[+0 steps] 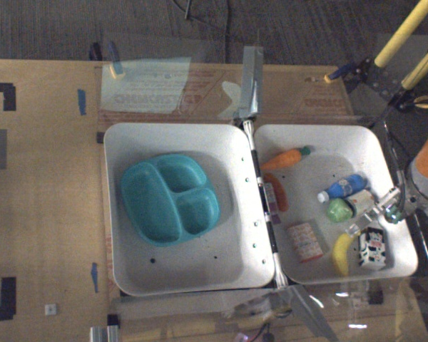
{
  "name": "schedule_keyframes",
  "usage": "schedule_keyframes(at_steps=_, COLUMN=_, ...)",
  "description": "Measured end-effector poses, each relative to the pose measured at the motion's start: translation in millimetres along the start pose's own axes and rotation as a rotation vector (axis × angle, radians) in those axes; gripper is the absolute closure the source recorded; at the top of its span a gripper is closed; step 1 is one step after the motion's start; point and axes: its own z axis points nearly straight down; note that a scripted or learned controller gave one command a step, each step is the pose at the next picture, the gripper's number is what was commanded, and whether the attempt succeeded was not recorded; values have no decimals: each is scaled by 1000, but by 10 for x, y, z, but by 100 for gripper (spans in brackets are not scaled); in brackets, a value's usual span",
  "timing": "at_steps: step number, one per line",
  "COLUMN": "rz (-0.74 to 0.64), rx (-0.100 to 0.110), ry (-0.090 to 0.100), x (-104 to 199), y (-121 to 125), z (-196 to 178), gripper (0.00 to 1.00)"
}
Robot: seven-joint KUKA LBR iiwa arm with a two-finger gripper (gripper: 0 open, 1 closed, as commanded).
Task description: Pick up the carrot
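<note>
Hovering at the right bin's (pixel 385 155) right edge, the claw (pixel 386 209) sits beside a green-capped bottle (pixel 346 209); its opening cannot be told. The carrot (pixel 285 158) lies well apart, at the bin's upper left.

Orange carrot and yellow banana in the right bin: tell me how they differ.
The orange carrot with a green tip lies near the right white bin's far-left corner; the yellow banana lies near its front edge. The carrot is straight and runs mostly sideways; the banana curves and runs front to back. Both are elongated and lie flat.
</note>
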Motion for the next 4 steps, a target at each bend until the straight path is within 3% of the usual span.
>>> schedule_keyframes(at_steps=1, rz=4, rx=-4, ry=-5, x=-18, y=1, z=-107, gripper=100)
schedule_keyframes(at_steps=2, rz=4, rx=-3, ry=-4, x=-18, y=-1, z=-105, gripper=0)
schedule_keyframes(at_steps=3, rz=-288, rx=-3, ry=-6, x=-391, y=609, z=334, gripper=0)
schedule_keyframes(at_steps=4, rz=-538, rx=-5, ry=-9, x=-457, y=1398, z=-437, gripper=0)
